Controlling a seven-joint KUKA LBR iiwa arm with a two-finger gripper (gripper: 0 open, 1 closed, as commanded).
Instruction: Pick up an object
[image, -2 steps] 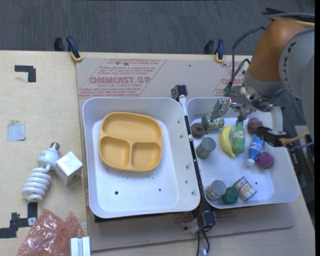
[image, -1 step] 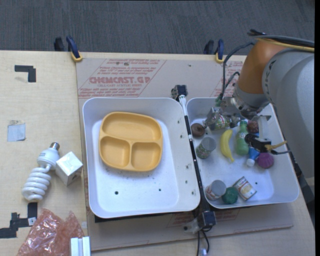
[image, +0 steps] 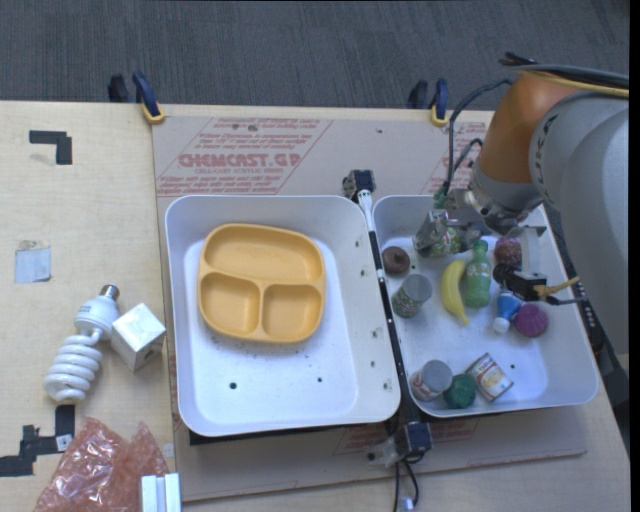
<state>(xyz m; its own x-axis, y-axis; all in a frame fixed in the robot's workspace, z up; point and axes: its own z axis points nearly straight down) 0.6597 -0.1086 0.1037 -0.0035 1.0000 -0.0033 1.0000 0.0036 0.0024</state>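
Camera view: on the left the yellow tray (image: 262, 281) lies flat in the left bin (image: 200, 390), set apart. The banana (image: 455, 289) lies in the right bin (image: 560, 385), long axis running near to far. My hand (image: 443, 232) hovers beyond it; its spread I cannot tell.

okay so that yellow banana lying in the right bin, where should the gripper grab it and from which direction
Probably across the middle of the yellow banana, coming straight down. It lies flat, running roughly up and down the view, so fingers should close across its narrow width. The green plastic bottle crowds its right side, and the small grey can sits to its left, so clearance looks tight.
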